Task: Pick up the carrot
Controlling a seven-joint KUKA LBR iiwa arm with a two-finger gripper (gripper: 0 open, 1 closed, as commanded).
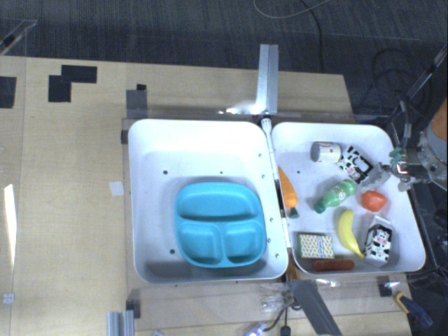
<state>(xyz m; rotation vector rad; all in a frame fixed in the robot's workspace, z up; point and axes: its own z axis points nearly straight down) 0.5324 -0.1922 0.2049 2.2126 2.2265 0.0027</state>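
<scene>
The carrot (287, 190) is orange with a green tip and lies lengthwise against the left wall of the right bin (413, 257). My gripper (396, 168) hangs over the right bin's right rim, far to the right of the carrot, beside a cow-patterned carton (355, 163). Nothing shows in its grasp.
In the right bin lie a grey can (324, 151), a green bottle (334, 194), a red-orange fruit (374, 201), a banana (347, 232), a second cow-patterned carton (379, 242), a yellow box (316, 245) and a red sausage (333, 264). A blue divided plate (220, 222) sits in the left bin (150, 145).
</scene>
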